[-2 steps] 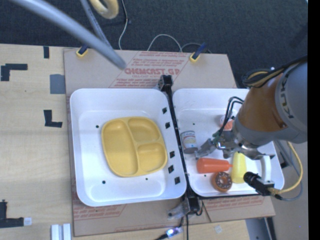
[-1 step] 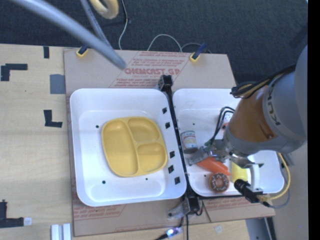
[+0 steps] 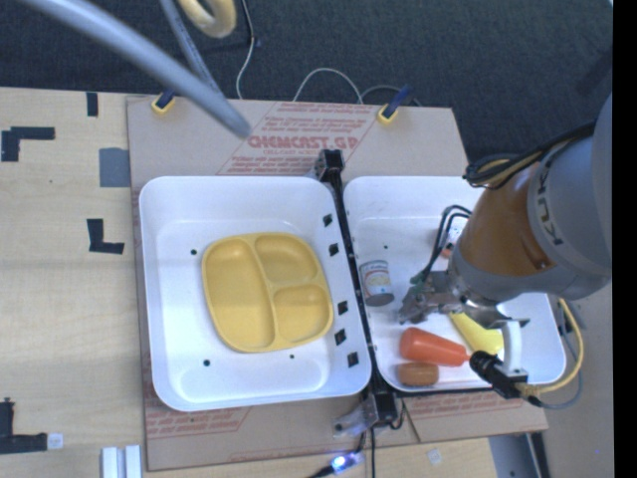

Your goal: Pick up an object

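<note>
Camera view: two white bins side by side on the desk, split by a black divider (image 3: 343,257) taken here as the landmark. Left of the divider, in the left bin (image 3: 164,267), a yellow sectioned plate (image 3: 267,291) lying flat near the middle. Right of the divider, in the right bin (image 3: 398,202), a small can (image 3: 376,282) just beside the divider; farther right and toward the near edge, an orange carrot-like piece (image 3: 432,346), a small brown piece (image 3: 418,373) touching the near wall, and a yellow piece (image 3: 478,334) partly hidden under the arm. Gripper (image 3: 418,302) low over the right bin, between the can and the carrot-like piece, on a grey arm with an orange band (image 3: 503,232) reaching in from the right. State of the jaws: cannot tell, too dark and cluttered; nothing visibly between them.
</note>
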`<move>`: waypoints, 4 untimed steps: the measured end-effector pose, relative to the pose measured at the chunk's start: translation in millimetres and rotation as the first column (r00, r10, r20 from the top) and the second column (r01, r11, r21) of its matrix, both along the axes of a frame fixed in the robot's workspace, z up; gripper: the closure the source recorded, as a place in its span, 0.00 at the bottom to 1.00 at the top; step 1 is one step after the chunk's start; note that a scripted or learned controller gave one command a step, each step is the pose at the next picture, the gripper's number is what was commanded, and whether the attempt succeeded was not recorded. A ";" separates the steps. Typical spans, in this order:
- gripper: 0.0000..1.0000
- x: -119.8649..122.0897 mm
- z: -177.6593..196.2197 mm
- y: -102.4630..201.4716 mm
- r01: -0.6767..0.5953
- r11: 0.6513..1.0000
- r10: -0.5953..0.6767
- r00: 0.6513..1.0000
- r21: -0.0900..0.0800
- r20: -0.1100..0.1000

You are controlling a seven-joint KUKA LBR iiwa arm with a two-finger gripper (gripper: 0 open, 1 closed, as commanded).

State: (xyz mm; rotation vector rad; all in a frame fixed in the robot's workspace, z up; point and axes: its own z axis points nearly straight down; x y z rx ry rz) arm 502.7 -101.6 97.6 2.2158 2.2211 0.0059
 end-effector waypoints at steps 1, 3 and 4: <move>1.00 1.6 60.9 -6.1 0.001 1.000 -0.001 1.000 -0.001 -0.002; 1.00 4.0 104.6 -14.0 0.002 1.000 -0.002 1.000 0.001 -0.007; 1.00 34.3 113.1 28.8 -0.004 1.000 0.004 1.000 0.002 -0.005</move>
